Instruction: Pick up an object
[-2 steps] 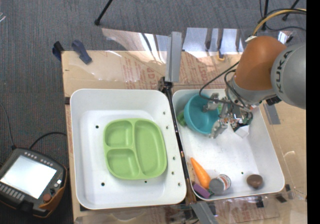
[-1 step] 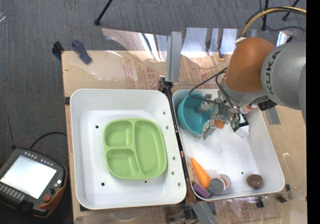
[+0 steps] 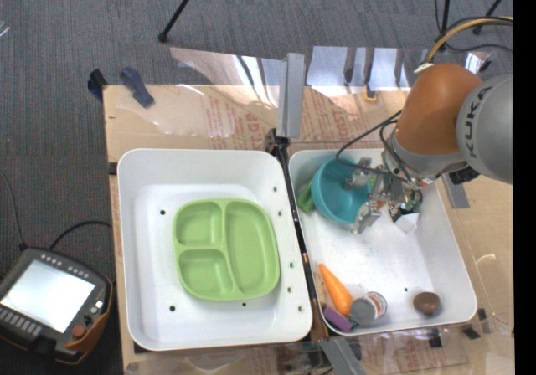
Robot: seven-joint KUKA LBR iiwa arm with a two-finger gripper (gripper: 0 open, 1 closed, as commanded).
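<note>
Teal bowl (image 3: 337, 193), upper middle of the right bin (image 3: 435, 248): tipped, glossy rigid plastic, looks light and slippery, so pinch across the thin rim. Gripper (image 3: 374, 213) sits at its right edge, low in the bin; can't tell if spread or pressed together.

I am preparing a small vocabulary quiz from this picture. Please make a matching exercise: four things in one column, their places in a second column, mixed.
Things:
1. green divided plate
2. teal bowl
3. carrot
4. brown ball

Places:
A. right bin, near right corner
B. left bin, middle
C. right bin, far part, beside the claw
D. right bin, near left part

Pairs: 1-B, 2-C, 3-D, 4-A
</note>
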